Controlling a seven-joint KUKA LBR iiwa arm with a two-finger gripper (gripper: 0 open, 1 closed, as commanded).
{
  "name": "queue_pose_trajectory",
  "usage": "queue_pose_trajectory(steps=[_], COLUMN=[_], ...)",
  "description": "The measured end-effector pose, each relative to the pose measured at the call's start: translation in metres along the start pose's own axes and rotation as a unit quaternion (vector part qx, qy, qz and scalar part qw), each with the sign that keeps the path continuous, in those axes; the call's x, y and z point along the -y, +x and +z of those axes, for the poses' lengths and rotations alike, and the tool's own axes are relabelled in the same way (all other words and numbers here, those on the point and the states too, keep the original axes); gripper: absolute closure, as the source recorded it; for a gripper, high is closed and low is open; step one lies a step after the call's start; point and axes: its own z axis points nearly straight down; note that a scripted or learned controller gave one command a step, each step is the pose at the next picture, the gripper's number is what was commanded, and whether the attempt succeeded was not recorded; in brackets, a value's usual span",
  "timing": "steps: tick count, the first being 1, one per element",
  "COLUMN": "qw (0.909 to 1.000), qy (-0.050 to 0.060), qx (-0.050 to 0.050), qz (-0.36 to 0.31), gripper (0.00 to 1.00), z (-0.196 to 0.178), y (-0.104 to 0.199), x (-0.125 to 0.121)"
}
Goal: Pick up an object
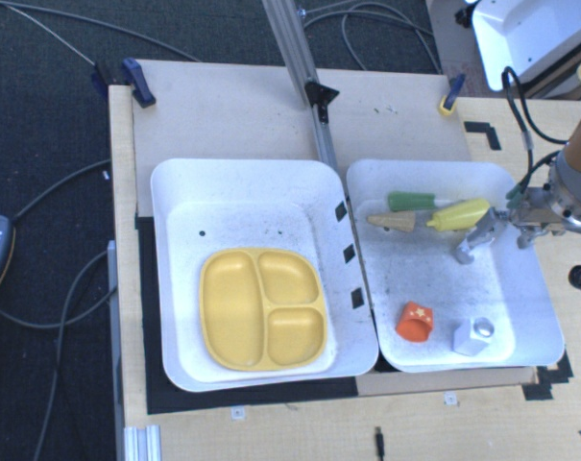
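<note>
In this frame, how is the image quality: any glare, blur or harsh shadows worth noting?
Camera view: even, soft lighting with faint shadows; the white bins look bright but keep their dark specks; the yellow tray, orange cup and grey block look sharp; the gripper at the right edge looks slightly soft.

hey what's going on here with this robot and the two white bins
A grey robot arm reaches in from the right over the right-hand bin, with its gripper low near the yellow brush-like item by the bin's far wall. A green piece and a tan piece lie beside it. Nothing looks lifted yet. An orange cup and a small grey block sit toward the near edge. The left-hand bin holds a yellow divided plate, untouched.
</note>
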Motion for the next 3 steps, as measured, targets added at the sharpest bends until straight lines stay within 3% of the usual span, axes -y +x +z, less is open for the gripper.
queue_pose_trajectory(steps=[2, 3], qw=[1.0000, 1.0000], qy=[0.003, -0.001], qx=[-0.001, 0.000], qz=[0.000, 0.000], gripper=[0.00, 1.00], z=[0.100, 0.085], y=[0.010, 0.009], x=[-0.001, -0.003])
